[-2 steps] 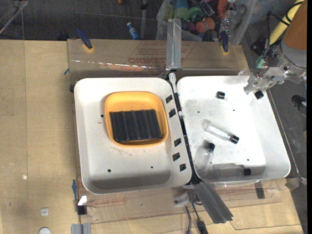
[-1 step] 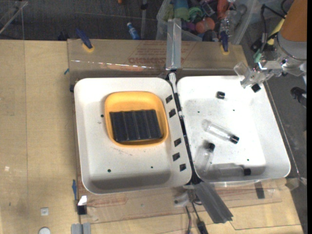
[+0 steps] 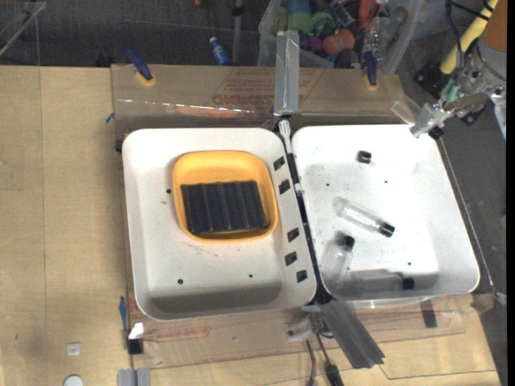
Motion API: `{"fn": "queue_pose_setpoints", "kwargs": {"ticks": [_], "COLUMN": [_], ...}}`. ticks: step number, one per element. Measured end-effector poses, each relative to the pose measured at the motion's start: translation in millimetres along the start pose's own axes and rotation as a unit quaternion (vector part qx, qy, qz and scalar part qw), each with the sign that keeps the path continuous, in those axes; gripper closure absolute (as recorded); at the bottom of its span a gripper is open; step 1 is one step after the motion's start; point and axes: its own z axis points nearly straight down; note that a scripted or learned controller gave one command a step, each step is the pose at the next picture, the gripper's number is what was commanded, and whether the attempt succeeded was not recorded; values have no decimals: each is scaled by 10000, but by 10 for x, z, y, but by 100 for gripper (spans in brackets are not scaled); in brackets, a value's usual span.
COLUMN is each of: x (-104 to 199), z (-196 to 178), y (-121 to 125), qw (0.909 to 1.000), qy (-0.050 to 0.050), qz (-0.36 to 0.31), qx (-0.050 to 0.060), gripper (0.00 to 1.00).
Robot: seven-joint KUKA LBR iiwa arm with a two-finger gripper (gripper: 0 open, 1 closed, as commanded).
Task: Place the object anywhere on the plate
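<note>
An orange plate lies in the left bin. A dark ridged rectangular block rests flat on the plate and covers most of its middle. My gripper hangs over the far right corner of the right bin, away from the plate and the block. Nothing shows in its grasp. The arm comes down from the upper right.
The right bin holds a clear tube with a black cap, a second clear tube, a third along the near wall and a small black piece. A divider with black clips separates the bins.
</note>
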Motion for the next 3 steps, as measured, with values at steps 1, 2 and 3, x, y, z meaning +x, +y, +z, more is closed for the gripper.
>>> {"fn": "queue_pose_setpoints", "kwargs": {"ticks": [1, 2, 3], "x": [-365, -348, -328], "z": [-487, -1100, -1714], "y": [-134, -115, -173], "qw": [9916, 9651, 9065], "qy": [-7, -11, -14], "qz": [-1293, -2619, -4222], "qx": [-7, -16, -21], "gripper": [100, 100, 100]}}
